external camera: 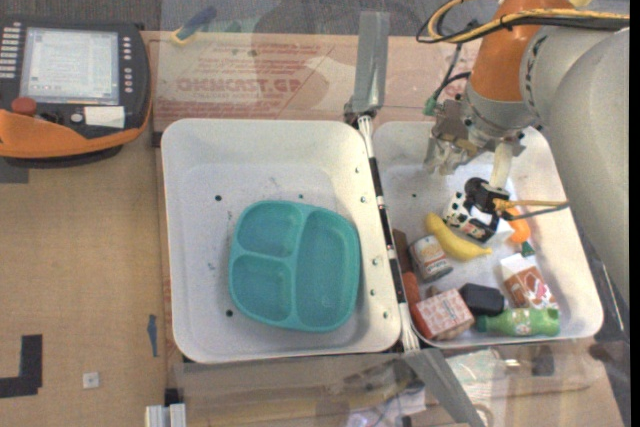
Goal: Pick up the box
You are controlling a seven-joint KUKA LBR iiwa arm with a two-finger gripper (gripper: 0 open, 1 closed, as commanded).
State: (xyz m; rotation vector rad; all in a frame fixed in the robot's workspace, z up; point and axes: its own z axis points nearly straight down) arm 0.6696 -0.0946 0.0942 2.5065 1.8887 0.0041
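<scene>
At far left, a teach pendant (pixel 70 85) idle on the bench. Beside it, the left bin (pixel 190 155), with just a teal divided plate (pixel 295 265) inside. Across the shared rim, the right bin (pixel 405 183), bare at its far end and crowded along its near half. Close to that bin's near left corner, the red box (pixel 442 312), lying flat and hemmed in, with a small can (pixel 432 257) just behind it. Well apart from the box, over the bare far left corner, the gripper (pixel 448 160), pointing down, jaws parted with nothing between them. Farther right, a banana (pixel 458 240) across the middle of the clutter, then a black block (pixel 482 298) apparently touching the box's right side, a green bottle (pixel 520 321) on its side along the near wall, and a red-and-white carton (pixel 527 283). Likely trouble ahead: little room for a finger between box and bin wall, so a shove or a tilt in place of a clean grip. With jaws this wide, also a fair chance of catching the can or the block along with the box, or of nudging the bottle into a roll. Some risk too of a wrong pick, given the carton's boxy look.
</scene>
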